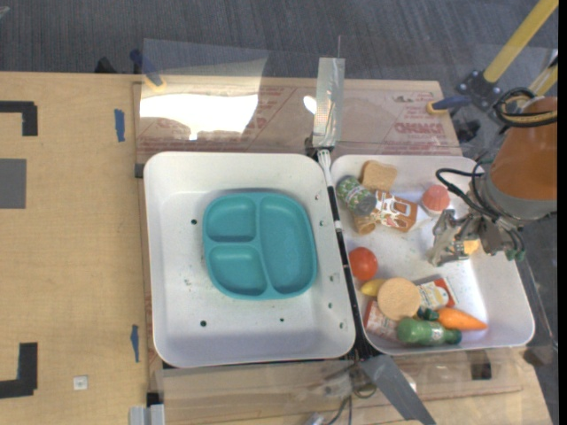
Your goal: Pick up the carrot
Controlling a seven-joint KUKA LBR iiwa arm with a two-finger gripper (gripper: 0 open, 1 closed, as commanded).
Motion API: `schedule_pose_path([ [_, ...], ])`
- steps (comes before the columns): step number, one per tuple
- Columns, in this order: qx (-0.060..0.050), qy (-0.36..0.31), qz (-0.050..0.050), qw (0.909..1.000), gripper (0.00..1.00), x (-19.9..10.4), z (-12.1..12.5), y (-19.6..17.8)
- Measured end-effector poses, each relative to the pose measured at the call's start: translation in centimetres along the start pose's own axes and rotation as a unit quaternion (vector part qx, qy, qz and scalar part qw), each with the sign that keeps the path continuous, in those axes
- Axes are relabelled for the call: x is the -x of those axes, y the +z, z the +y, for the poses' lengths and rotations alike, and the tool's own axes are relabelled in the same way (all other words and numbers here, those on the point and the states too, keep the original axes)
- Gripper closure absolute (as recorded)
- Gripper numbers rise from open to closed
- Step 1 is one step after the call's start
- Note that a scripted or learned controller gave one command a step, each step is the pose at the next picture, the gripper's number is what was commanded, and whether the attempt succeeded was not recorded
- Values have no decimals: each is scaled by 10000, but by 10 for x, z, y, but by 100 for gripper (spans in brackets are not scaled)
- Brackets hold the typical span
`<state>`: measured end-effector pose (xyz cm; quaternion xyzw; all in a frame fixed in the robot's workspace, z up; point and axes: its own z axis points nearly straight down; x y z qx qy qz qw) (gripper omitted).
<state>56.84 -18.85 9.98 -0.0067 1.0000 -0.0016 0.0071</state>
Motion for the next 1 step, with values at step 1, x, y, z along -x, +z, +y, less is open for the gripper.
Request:
schedule_pose_path([
  [1,-1,685,-22,9976,100,-25,36,-151],
])
